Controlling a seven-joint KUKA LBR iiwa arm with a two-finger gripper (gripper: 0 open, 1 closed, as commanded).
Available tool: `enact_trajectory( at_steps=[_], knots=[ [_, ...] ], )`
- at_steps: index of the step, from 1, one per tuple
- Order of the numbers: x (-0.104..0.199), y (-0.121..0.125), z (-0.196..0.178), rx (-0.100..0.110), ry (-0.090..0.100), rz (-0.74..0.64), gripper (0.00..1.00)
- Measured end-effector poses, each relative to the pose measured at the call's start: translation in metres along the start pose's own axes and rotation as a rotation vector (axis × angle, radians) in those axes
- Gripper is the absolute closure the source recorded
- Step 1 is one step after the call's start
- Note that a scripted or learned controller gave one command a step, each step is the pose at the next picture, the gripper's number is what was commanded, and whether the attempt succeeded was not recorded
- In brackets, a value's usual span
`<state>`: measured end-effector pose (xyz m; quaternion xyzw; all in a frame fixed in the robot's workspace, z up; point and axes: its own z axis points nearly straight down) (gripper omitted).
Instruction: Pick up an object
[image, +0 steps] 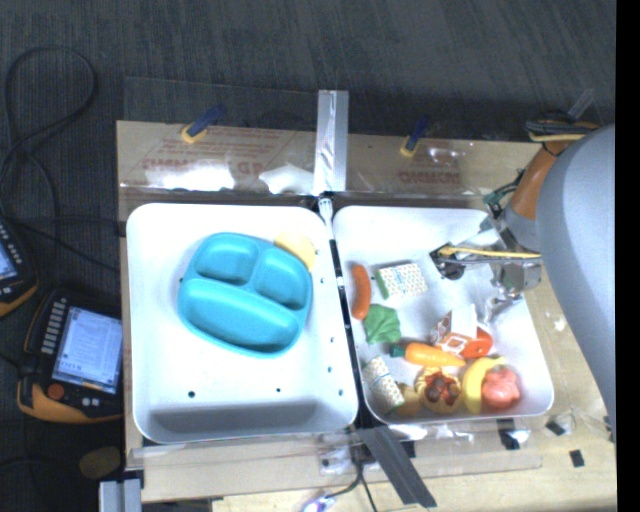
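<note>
The task names no one thing, so the carrot (432, 352) in the right bin (420, 218) looks a fair choice. It is probably a light, hard plastic toy with a smooth, tapering skin that may slide. The best hold is likely across its thicker middle, squeezing its short width.

The gripper (503, 300) hangs over bare bin floor, beyond the carrot and off to its right, holding nothing. Whether it is open or closed cannot be told from here.

The carrot is crowded. A red and white piece (466, 342) lies against its right end. A brown lump (435, 390), a banana (475, 380) and a reddish fruit (502, 388) sit just on its near side. A green leafy thing (382, 325) lies just to its left, with a patterned roll (380, 378) nearer than that. Farther back from the carrot are a sausage (360, 290) and a dotted packet (402, 280). Well to the carrot's left, in the other bin (150, 330), is a blue plate (245, 292) with a yellow piece (297, 248) at its far edge.

The red and white piece and the brown lump could catch a descending tool or be dragged along with the carrot.
</note>
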<state>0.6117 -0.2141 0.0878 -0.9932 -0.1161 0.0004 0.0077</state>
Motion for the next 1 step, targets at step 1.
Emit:
enact_trajectory(
  at_steps=[1],
  knots=[
    [0.0143, 0.0023, 0.0004, -0.002, -0.002, -0.009, 0.00]
  ],
)
